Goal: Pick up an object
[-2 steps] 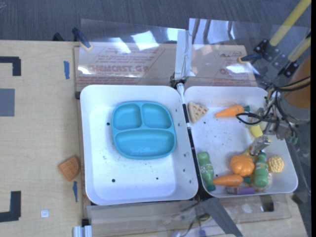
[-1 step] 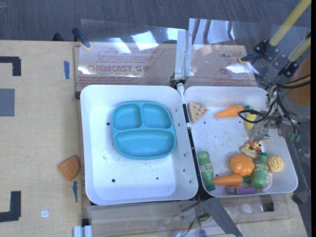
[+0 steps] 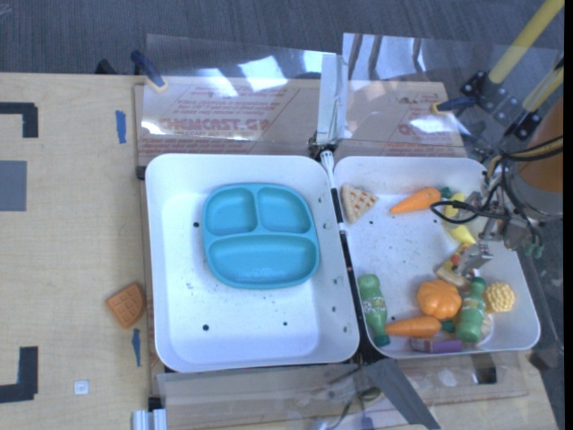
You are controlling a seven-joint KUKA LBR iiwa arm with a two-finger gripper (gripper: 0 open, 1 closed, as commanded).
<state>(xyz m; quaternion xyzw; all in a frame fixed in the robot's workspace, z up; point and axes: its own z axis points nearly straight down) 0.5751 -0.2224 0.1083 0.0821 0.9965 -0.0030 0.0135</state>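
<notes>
My gripper (image 3: 472, 256) hangs low over the right bin (image 3: 394, 245), close to its right wall, with cables looping above it toward the arm; it sits in the middle of the cluttered pile, and from this slant I cannot tell whether it has released, clenched, or caught anything.

The things I could pick lie all around me in this bin; a carrot (image 3: 416, 201) rests toward the far side, tip pointing left; a waffle wedge (image 3: 358, 202) lies in the far left corner, just beside the divider; a yellow piece (image 3: 461, 232), too hidden to name, lies just above my gripper; an orange pumpkin (image 3: 439, 298) sits just below it, touching a second carrot (image 3: 414, 327) that lies flat along the near wall; a green bottle-like item (image 3: 372, 306) stands to the left of that carrot; a corn cob (image 3: 500, 297) lies near the right wall, beside a green piece (image 3: 471, 316).

The left bin (image 3: 179, 267) holds a blue divided plate (image 3: 260, 236), flat and well apart from me; on the wooden bench (image 3: 63, 240), outside both bins, lies a small waffle-like square (image 3: 126, 305).
</notes>
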